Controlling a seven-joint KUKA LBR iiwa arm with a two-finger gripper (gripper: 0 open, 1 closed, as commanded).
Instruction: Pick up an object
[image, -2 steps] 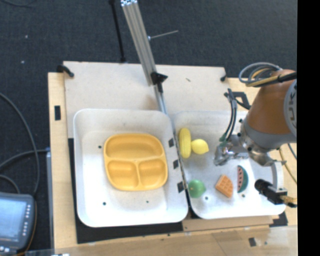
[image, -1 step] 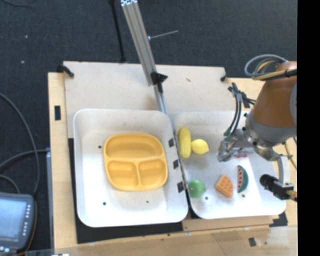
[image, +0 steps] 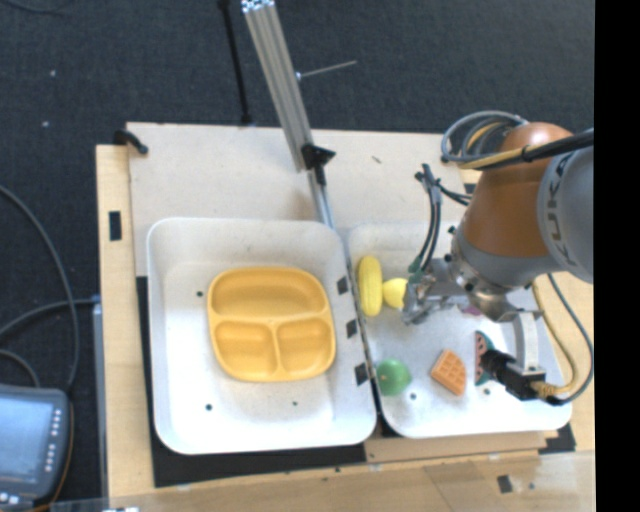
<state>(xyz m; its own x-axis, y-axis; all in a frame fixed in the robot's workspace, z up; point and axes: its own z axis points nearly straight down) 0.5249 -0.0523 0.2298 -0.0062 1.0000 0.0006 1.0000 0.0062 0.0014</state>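
Observation:
My gripper (image: 417, 302) hangs low over the left part of the right bin (image: 470, 425), under the grey and orange arm. Just to its left, close to or touching it, lies a small yellow round object (image: 394, 292), and beside that a yellow banana (image: 370, 285) lies along the bin's left wall. A green ball (image: 392, 376) sits at the bin's front left. An orange waffle piece (image: 449, 371) lies in front of the gripper. A red and green watermelon slice (image: 483, 352) lies to the waffle's right, partly hidden by the arm.
The left bin (image: 180, 400) holds a yellow divided plate (image: 270, 322) in its middle. A slanted metal post (image: 290, 100) rises from behind the two bins. The arm's body covers the back right of the right bin.

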